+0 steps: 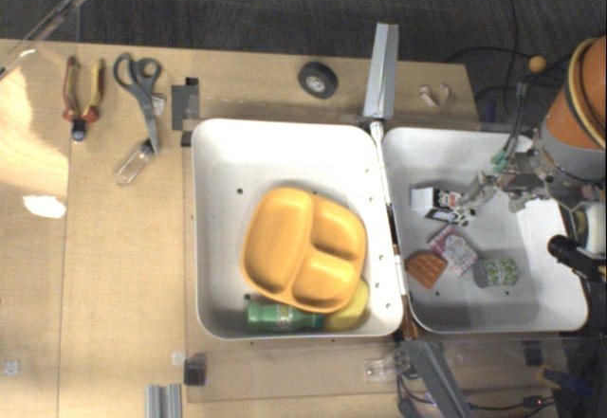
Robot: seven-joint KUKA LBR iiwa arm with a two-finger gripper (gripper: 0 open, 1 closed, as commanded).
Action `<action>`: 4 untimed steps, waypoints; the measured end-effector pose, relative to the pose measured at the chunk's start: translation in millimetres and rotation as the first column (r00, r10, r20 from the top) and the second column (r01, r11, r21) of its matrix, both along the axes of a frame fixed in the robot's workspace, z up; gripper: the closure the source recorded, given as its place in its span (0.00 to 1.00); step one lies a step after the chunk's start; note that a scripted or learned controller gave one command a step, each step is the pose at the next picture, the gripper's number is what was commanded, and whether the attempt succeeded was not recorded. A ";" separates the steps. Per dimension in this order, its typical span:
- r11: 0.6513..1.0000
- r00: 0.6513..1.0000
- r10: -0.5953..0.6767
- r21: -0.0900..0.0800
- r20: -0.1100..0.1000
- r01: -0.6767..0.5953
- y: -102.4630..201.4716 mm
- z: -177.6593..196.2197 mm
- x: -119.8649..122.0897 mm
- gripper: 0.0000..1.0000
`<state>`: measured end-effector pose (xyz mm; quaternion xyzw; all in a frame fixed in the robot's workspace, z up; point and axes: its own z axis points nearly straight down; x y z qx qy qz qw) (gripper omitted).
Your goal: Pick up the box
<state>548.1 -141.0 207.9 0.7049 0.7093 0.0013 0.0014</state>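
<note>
A: Where is the box (436,200)?

B: In the right bin (560,317), in its upper left part. It is small, white and black, and lies flat on the bin floor.

A: And the gripper (471,201)?

B: It reaches in from the right edge of the frame, and its tip sits just beside the box, on the box's right. Whether the fingers are spread or pressed together, I cannot tell; they are too small and cluttered. Nothing shows the box between them.

A: What else lies in that bin?

B: Below the box, a crumpled pinkish wrapper (453,250), an orange-brown packet (426,267) to its lower left, and a small greenish can (496,272) to its right.

A: And the left bin (218,217)?

B: A yellow divided tray (305,248) lies upside down in the middle. A green can (273,316) and a yellowish fruit (353,306) peek out from under its lower edge.

A: On the bench?

B: Scissors (142,89) and pliers (82,94) in the upper left of the frame, a roll of tape (318,80) at upper centre.
</note>
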 end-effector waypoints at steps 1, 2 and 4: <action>0.997 0.997 -0.071 0.000 0.010 0.071 6.5 -118.7 2.1 0.00; 1.000 1.000 0.010 -0.003 0.013 -0.010 -1.0 -118.2 -35.4 0.00; 1.000 1.000 0.013 -0.009 0.022 -0.013 -2.8 -106.1 -32.2 0.00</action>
